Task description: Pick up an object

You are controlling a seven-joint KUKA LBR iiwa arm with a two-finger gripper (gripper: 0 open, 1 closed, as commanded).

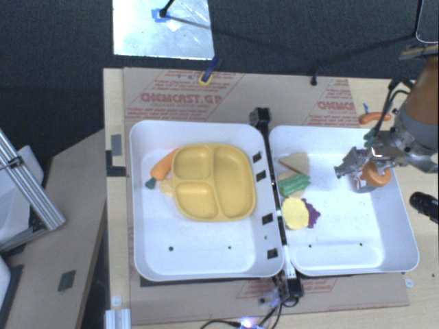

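Right now the grey two-finger gripper (361,171) hangs low over the right-hand shallow white plastic bin (343,242), and I cannot tell whether it is released or clenched. A small orange rounded toy piece (376,175) sits just beneath and beside it, touching or nearly so; whether it is grasped is unclear. To do the pick well, I judge the tool should centre over that piece before any lift. Farther off, toward the bin's far wall from the gripper, lie a tan wedge (295,162), a green ridged piece (294,182), a yellow disc (295,213) and a purple scrap (312,216). Beyond them the left-hand white bin (206,256) holds a yellow divided plastic plate (209,181) and an orange toy carrot (162,164); both bins rest on a cardboard-covered bench (185,91).
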